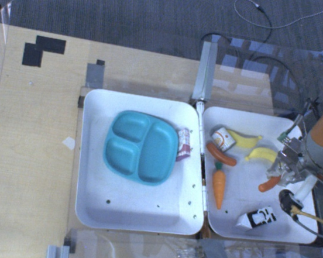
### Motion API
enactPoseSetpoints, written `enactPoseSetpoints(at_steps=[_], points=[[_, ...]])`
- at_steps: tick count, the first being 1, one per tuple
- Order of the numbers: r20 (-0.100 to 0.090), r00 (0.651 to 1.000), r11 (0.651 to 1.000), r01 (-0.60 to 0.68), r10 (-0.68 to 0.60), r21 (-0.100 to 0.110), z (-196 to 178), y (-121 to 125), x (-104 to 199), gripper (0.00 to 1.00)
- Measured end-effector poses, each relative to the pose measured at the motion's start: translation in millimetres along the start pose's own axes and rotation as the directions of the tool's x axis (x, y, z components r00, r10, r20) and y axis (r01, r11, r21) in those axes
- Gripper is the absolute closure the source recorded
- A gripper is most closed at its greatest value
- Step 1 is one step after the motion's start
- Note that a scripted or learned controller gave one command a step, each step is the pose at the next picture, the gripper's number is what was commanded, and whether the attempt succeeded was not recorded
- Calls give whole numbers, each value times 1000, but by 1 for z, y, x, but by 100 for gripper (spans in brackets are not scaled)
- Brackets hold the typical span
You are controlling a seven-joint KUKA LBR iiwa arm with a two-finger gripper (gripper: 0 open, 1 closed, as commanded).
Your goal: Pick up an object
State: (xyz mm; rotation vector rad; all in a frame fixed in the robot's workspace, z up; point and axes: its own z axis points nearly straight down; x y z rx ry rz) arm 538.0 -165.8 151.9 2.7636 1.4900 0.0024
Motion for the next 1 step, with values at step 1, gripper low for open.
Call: enactPoseSetpoints(at_steps=[1], points=[[-2,1000,1000,18,-18,-1,-87,-49,17,100]])
